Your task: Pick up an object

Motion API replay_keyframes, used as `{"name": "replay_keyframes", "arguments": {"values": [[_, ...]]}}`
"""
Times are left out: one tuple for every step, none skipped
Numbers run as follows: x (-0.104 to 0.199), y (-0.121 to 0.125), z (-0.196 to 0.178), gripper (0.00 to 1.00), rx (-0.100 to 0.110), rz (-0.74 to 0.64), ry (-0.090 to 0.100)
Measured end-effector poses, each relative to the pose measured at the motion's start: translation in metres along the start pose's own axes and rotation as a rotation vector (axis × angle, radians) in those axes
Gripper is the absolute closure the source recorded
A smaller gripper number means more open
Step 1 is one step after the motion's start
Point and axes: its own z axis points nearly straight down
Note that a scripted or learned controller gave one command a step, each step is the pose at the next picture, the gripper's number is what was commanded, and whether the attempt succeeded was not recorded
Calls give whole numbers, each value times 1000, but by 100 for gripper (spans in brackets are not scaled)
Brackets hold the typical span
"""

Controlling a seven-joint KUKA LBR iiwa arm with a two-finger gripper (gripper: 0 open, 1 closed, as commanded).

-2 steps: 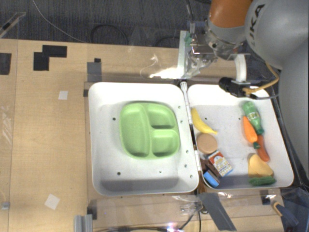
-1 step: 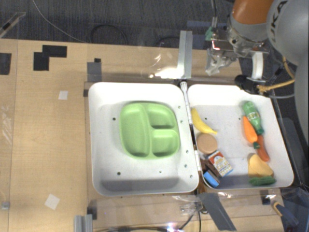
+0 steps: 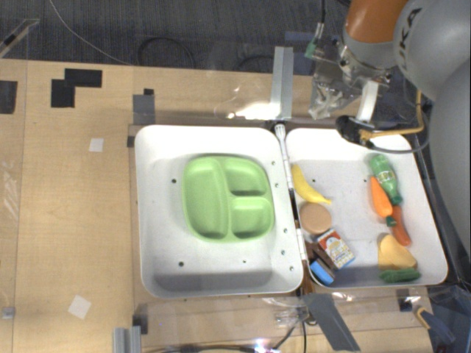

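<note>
Where two white bins (image 3: 147, 197) sit: pale wooden bench (image 3: 66, 212), dark carpet (image 3: 184, 13) beyond.

Two white bins sit on the bench (image 3: 66, 219): the left bin (image 3: 158, 271) and the right bin (image 3: 346, 153). The left one carries one thing, a green divided tray (image 3: 224, 197). The right one carries more: one banana (image 3: 307, 187), one round tan disc (image 3: 316, 218), one small printed box (image 3: 337, 249), one blue item (image 3: 321, 272) at the near edge, one green bottle (image 3: 385, 175), two orange carrot-like pieces (image 3: 381, 198) (image 3: 400, 230), one yellow wedge (image 3: 395, 254) and one green strip (image 3: 399, 275) beside it. That makes nine things there.
</note>
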Motion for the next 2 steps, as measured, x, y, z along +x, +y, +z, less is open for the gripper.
{"name": "replay_keyframes", "arguments": {"values": [[13,-4,12,100,-1,-127,0],[-43,-70,19,100,-2,-554,0]]}}
